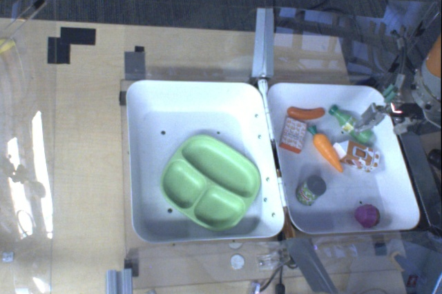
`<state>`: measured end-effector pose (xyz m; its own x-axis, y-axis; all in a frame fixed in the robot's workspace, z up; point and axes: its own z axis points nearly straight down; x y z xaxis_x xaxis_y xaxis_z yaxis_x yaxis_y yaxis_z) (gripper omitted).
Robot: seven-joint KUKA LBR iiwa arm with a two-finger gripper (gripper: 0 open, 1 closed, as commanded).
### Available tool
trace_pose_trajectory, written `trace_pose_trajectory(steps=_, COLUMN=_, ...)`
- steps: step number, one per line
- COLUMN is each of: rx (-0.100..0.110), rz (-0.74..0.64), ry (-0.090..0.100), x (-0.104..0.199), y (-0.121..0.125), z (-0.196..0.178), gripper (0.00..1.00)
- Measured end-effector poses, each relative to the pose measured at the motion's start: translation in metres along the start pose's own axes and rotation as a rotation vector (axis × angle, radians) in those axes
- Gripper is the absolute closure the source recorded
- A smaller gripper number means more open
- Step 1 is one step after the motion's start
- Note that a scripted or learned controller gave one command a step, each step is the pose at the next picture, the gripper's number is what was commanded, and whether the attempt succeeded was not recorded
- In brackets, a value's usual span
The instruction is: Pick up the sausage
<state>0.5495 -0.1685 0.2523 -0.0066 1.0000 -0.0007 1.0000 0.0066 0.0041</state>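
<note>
Purple ball [367,215] nearest, right bin [407,217] front. Sausage [306,113] untouched at bin's far edge. Gripper [366,118] low over green bottle [343,116], near sausage; fingers' state unclear. Pick not begun.

1. You see an orange-red sausage [305,113] and a bright orange carrot [327,151].
2. Your divided plate [210,181] is light green; both bins [148,168] are white.
3. You have a purple ball [367,215], a green bottle [343,118], and a brown-and-white chequered packet [362,157].
4. The counter [83,148] is pale wood with black marks.
</note>
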Motion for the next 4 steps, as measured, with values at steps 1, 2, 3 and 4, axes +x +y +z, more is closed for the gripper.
trace_pose_trajectory(steps=1, rx=0.001, rz=-0.038, ry=0.001, x=0.063, y=0.054, z=0.126, gripper=0.0)
trace_pose_trajectory(steps=2, rx=-0.004, rz=-0.226, ry=-0.001, x=0.075, y=0.105, z=0.132, gripper=0.0)
trace_pose_trajectory(steps=3, rx=-0.012, rz=-0.229, ry=-0.002, x=0.076, y=0.107, z=0.119, gripper=1.0)
trace_pose_trajectory(steps=4, rx=-0.02, rz=-0.232, ry=-0.003, x=0.078, y=0.109, z=0.106, gripper=1.0)
